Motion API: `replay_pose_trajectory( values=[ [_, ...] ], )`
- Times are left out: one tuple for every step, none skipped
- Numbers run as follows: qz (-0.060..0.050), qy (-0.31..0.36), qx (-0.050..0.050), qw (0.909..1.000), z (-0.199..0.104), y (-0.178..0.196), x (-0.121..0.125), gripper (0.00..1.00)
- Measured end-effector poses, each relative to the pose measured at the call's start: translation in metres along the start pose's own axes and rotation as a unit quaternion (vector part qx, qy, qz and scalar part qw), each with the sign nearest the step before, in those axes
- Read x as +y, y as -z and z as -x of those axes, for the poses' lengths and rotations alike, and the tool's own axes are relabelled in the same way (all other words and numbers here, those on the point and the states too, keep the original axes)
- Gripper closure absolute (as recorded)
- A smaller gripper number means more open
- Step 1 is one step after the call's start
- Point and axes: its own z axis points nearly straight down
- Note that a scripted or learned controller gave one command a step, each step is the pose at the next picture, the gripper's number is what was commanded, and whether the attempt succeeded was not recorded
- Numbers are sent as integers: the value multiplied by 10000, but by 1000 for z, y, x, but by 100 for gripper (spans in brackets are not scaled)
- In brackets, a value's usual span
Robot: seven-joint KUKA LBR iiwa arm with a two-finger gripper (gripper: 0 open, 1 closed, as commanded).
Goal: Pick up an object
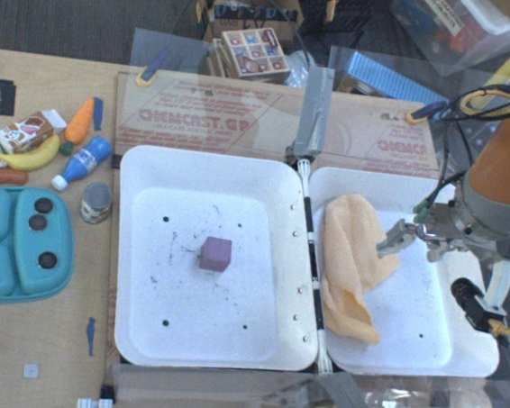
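A small purple cube (215, 254) sits near the middle of the left bin (149, 178). A crumpled tan cloth (350, 261) lies along the left side of the right bin (403, 345), reaching from its back wall towards the front. My gripper (414, 245) hangs over the middle of the right bin, just right of the cloth. It is open: its fingers (390, 243) are spread with nothing between them, and the left fingertip is close to the cloth's right edge.
On the bench to the left of the bins lie a teal tray (14, 241), a banana (30, 155), a blue bottle (84, 162), a carrot (81, 120) and a small can (97, 202). Cardboard sheets (200, 120) and boxes stand behind the bins.
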Motion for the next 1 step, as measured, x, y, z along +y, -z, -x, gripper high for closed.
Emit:
replay_pose_trajectory(
  values=[
    [59,553,-11,9985,16,-112,24,0]
  ],
)
